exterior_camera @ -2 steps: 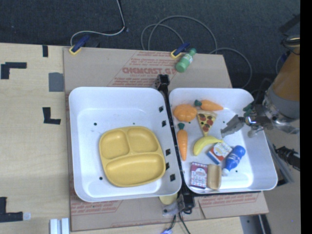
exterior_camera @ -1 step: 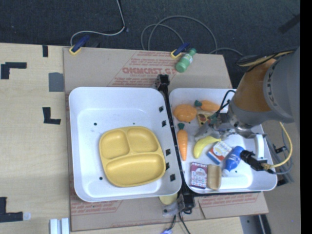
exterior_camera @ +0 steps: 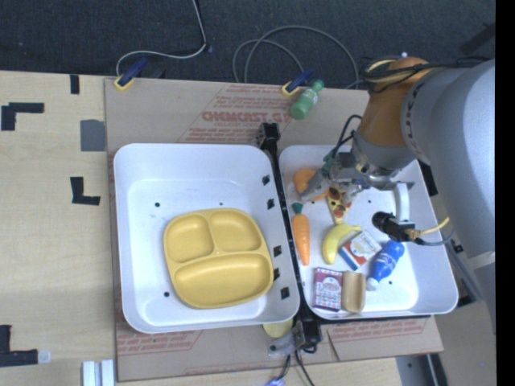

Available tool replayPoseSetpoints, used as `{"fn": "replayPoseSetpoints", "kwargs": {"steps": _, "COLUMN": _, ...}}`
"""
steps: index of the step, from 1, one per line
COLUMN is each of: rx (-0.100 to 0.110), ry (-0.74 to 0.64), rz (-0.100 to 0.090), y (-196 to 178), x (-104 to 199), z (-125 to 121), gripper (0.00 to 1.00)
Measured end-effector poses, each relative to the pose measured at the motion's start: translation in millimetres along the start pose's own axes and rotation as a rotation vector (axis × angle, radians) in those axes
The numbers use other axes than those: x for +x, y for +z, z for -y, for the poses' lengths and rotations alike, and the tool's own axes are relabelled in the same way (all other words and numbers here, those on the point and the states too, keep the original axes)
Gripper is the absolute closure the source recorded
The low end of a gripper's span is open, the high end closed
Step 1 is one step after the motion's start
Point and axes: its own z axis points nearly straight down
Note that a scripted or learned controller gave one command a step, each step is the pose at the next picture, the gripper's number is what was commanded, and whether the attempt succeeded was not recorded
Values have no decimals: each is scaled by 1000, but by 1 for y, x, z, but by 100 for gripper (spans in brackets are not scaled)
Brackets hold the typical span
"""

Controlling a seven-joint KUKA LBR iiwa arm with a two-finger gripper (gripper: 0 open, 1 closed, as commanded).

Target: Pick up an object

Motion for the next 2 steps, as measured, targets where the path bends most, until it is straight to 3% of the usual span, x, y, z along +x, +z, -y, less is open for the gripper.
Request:
{"fn": "replayPoseSetpoints", "kwargs": {"steps": 1, "rx": -6, "ry": 11, "rz": 9, "y": 16, "x": 6, "z": -39, "gripper": 0}}
{"fn": "replayPoseSetpoints", "kwargs": {"steps": 2, "rx": -7, "ry": 10, "rz": 8, "y": 5, "x": 6, "z": -39, "gripper": 100}}
